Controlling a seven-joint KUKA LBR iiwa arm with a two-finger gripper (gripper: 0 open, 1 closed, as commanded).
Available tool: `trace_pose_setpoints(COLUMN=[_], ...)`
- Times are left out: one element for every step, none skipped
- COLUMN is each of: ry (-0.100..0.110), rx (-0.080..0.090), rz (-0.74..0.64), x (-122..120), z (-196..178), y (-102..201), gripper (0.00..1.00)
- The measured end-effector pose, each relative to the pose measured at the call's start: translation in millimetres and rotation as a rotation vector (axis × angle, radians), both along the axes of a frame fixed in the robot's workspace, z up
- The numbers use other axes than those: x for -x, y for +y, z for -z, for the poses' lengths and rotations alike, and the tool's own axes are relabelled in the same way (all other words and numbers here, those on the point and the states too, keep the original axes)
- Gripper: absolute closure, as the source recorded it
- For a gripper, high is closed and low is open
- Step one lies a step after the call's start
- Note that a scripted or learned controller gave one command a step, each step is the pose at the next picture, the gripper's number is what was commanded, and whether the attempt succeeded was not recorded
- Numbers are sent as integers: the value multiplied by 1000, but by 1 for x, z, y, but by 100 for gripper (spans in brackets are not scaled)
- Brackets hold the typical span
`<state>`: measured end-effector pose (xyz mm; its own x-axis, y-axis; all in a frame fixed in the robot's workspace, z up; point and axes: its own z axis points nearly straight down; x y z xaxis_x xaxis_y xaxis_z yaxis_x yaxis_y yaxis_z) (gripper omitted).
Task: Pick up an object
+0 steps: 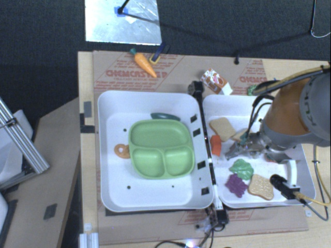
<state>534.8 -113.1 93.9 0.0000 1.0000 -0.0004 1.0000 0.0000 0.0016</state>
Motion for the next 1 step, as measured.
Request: trace_pose_setpoints(ry=[-1], rx=[0], rz=[-1], x=[0], z=[-11], y=[1], gripper=[100])
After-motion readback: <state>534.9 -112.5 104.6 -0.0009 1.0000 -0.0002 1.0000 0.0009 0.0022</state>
